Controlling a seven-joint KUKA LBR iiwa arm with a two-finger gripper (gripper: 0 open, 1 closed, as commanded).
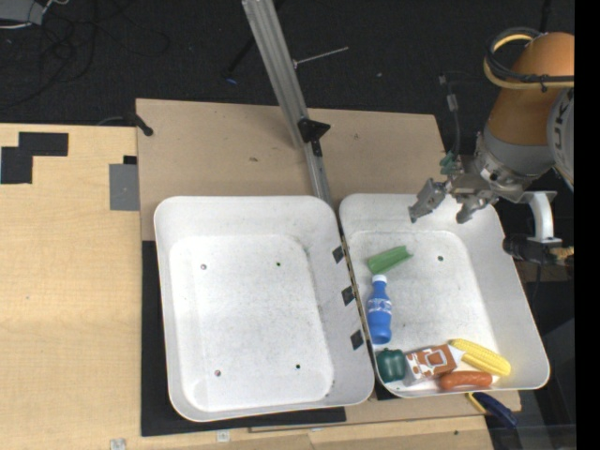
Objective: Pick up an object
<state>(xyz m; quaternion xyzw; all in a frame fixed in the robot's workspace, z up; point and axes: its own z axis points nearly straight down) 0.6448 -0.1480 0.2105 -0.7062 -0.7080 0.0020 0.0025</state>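
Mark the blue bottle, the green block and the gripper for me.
blue bottle (379,314): camera view, middle of its body.
green block (388,259): camera view, centre of its top face.
gripper (443,206): camera view, midway between the fingertips.

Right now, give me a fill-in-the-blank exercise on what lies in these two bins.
1. The blue bottle lies in the ____ bin, near the divider.
2. The green block lies just above the ____.
3. The claw hovers over that bin's ____ edge.
4. The yellow corn cob rests beside the ____ sausage.

Missing words: right; blue bottle; far; red
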